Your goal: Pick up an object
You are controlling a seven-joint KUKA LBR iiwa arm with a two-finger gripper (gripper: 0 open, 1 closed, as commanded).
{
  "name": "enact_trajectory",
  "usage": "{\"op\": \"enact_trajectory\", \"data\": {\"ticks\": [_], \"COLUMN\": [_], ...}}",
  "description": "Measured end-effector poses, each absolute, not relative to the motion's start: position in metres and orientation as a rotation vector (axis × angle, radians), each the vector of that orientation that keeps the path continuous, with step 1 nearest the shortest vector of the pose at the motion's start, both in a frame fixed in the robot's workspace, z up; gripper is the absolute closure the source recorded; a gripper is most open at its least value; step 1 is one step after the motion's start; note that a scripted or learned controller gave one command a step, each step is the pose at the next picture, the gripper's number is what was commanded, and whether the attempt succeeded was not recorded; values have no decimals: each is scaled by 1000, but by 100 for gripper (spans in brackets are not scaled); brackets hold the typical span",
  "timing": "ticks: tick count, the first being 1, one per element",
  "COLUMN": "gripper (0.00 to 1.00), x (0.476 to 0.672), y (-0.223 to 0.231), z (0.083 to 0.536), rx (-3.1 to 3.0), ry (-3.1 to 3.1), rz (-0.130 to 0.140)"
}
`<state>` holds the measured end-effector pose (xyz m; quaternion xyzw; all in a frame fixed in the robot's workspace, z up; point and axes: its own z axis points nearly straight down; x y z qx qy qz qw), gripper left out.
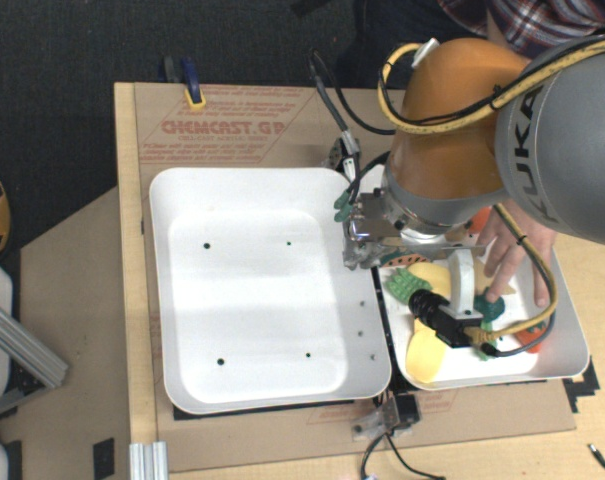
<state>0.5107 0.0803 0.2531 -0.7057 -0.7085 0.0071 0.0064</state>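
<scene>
My gripper [387, 253] hangs low over the left side of the right bin [572, 353], under the bulky grey and orange wrist. Just below it lies a green knobbly object [406, 286]. A yellow rounded object [422, 356] rests at the bin's front left corner. A teal piece [495, 311] and an orange-red piece [529, 338] lie further right. The arm hides much of this bin.
The left white bin [167, 193] sits beside the right one, their walls meeting near the gripper. A person's hand [510, 253] reaches into the right bin from behind the arm. Cardboard [222, 123] lies under both bins.
</scene>
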Motion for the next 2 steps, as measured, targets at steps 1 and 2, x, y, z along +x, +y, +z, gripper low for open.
{"op": "enact_trajectory", "data": {"ticks": [1,2], "gripper": [100,100], "x": [535,504], "y": [126,136], "z": [379,384], "rx": [-2220,-2217], "ry": [-2234,-2223], "rz": [-23,1]}}
